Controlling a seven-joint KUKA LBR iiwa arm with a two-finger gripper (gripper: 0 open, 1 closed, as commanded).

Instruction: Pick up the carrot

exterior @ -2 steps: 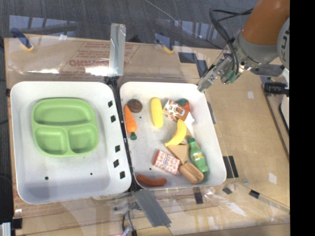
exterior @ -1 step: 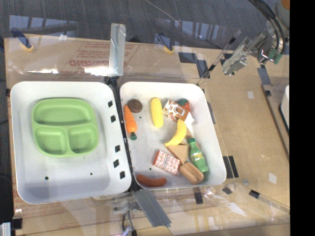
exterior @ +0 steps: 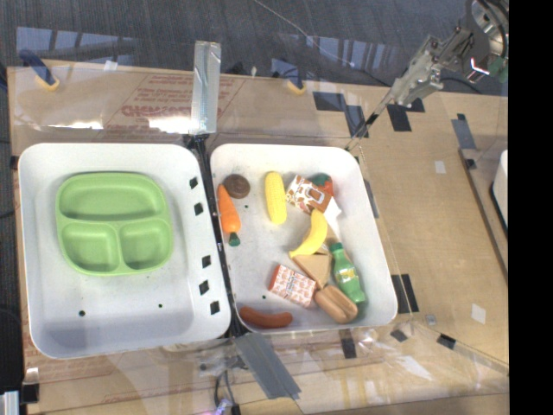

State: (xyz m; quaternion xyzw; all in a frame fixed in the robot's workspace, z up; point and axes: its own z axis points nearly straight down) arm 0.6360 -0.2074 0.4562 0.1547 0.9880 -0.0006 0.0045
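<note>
Carrot lying untouched against the left wall of the right bin; gripper parked well apart at the upper right.

The carrot [exterior: 228, 213] is being seen lengthwise at the left edge of the right bin [exterior: 370, 223], green tip toward the camera, just below a brown cookie [exterior: 236, 186] and near a corn cob [exterior: 275, 197]. The gripper [exterior: 425, 69] is being held high over the surface [exterior: 432, 232], outside both bins; whether it is released or clenched cannot be told. Trouble is being judged likely from the wall: a descending finger could be caught on the rim or on the divider beside the left bin [exterior: 52, 309], and the carrot could be pushed or rolled rather than gripped. A closure across its tapered end could be slipping off, or the cookie could be nudged instead.
</note>
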